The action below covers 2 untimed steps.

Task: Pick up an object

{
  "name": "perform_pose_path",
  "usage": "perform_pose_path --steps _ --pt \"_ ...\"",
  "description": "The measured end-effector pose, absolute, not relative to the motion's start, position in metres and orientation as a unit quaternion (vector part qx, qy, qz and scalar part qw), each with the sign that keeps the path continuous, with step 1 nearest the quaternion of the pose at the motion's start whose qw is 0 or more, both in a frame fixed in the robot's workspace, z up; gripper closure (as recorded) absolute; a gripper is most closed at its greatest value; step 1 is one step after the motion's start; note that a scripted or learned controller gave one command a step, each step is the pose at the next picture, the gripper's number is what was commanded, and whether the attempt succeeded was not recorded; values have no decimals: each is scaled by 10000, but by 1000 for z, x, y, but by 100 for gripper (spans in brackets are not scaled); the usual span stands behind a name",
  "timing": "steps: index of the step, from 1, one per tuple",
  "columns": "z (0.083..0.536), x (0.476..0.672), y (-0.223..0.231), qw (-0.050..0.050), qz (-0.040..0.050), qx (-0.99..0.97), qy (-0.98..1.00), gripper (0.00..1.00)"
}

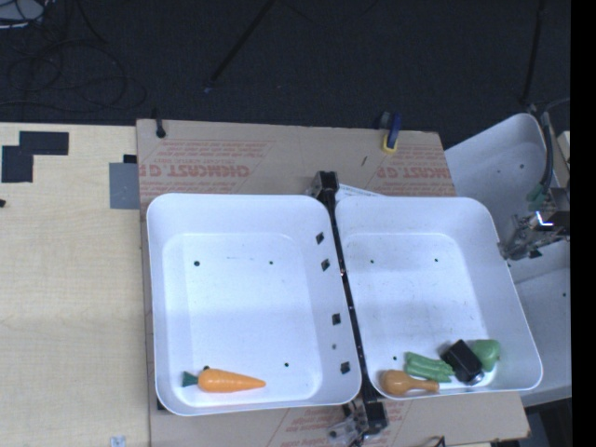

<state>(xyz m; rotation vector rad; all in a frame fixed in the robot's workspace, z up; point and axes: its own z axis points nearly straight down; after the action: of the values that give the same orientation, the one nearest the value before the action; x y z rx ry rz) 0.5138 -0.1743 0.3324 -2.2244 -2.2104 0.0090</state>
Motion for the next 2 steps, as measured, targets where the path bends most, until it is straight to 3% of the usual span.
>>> perform_pose_path --steps 1,2 --pt "373 477 -216 -13 3 -7081 -7061 100" --pt "229 508 -203 70 29 -7067 -7075 100"
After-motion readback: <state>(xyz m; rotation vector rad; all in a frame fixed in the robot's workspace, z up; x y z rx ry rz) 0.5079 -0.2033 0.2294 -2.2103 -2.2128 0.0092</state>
